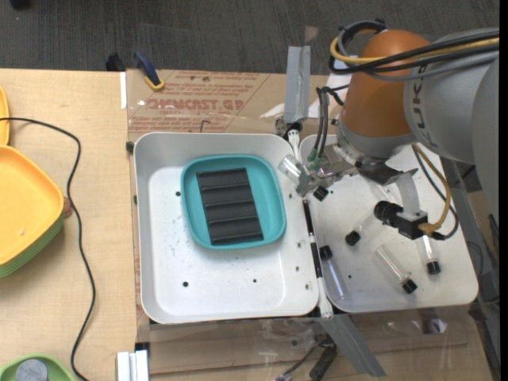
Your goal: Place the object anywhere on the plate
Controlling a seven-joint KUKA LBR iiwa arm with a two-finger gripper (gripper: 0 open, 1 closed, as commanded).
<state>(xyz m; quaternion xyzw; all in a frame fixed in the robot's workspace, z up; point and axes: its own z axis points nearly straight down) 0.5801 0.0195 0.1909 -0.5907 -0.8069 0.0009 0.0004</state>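
A teal plate [193, 213] with rounded corners lies in the left bin [159, 276]. A dark grey ribbed block [228, 205] rests on its middle. My gripper [306, 178] hangs over the divider between the two bins, just off the plate's right edge. A small clear piece [290, 166] and a black cap [320, 193] show right at the gripper; whether it holds them I cannot tell. Several clear tubes with black caps lie in the right bin [452, 288], among them a long tube [394, 267] and a short one [352, 236].
Another capped tube [328, 270] lies along the divider in the right bin. A cardboard sheet [206, 101] lies behind the bins. A yellow dish [24, 205] and a black cable [79, 236] are on the wooden bench at left.
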